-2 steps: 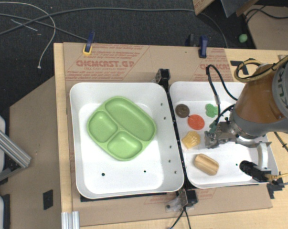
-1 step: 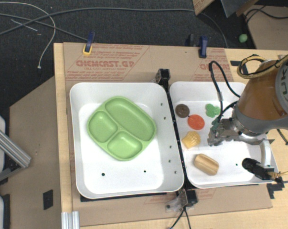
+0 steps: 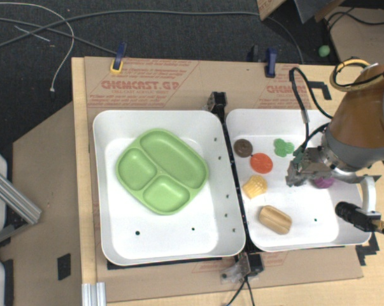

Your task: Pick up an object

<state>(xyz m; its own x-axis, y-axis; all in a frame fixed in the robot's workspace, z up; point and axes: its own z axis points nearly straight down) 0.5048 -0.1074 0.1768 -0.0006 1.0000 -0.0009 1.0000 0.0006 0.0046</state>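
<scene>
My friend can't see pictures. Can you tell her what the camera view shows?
A robot arm's hand hovers low in the right bin, beside a purple toy. Near it lie green, brown, orange, yellow and tan toys. The left bin holds a green divided plate.

Two white bins (image 3: 109, 190) (image 3: 319, 228). One green divided plate (image 3: 161, 169) lay in the left bin. Right bin held six small toy foods (image 3: 274, 218).

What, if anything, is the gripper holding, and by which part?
Cannot be told: the gripper hangs over the right bin beside a purple object, nothing visibly between its fingers.
</scene>
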